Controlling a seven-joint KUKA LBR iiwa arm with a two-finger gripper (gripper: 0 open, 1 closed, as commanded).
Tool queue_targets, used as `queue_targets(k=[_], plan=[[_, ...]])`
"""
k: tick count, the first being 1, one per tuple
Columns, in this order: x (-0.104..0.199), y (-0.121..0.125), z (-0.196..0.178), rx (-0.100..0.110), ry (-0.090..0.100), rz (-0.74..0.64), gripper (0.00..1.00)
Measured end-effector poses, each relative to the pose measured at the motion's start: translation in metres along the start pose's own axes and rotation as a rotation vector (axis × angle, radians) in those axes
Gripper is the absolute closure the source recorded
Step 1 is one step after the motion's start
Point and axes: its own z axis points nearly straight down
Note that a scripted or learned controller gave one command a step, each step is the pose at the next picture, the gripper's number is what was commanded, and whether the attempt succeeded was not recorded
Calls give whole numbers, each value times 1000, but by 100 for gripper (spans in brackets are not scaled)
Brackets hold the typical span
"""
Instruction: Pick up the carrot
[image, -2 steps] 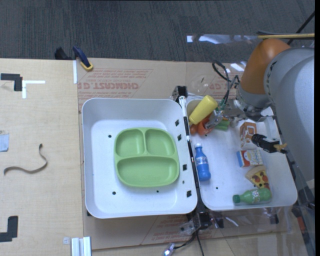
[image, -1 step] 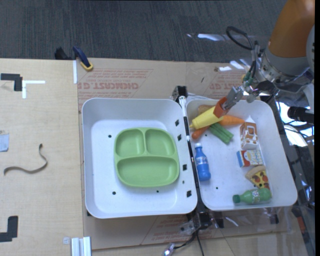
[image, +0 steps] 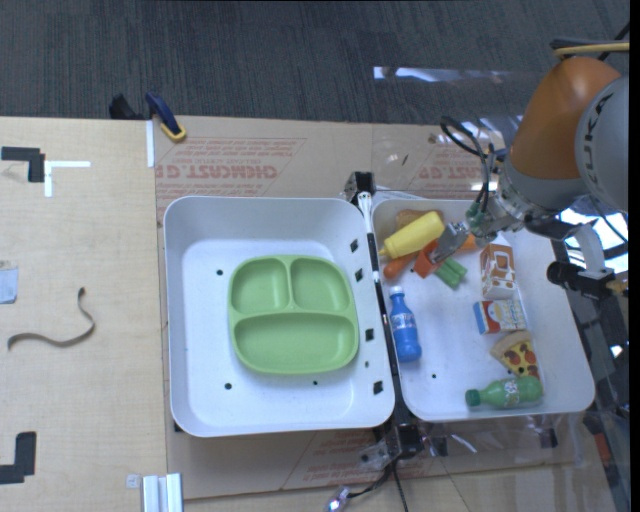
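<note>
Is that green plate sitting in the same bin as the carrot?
No. The green plate lies in the left bin, while the carrot lies in the right bin beside the yellow bottle.

The arm (image: 575, 120) is cut off by the right and top edges; the gripper (image: 458, 240) blurs against the clutter, so its finger state cannot be told; the carrot (image: 402, 266) lies partly hidden under the yellow bottle (image: 413, 235); the carton (image: 497, 270) print is too small to read.
</note>
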Motion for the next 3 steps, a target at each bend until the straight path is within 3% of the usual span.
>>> queue_targets(k=[1, 2, 3], plan=[[-26, 22, 67, 10, 0, 70, 0], [-26, 23, 57, 6, -6, 66, 100], [-14, 35, -52, -5, -2, 18, 100]])
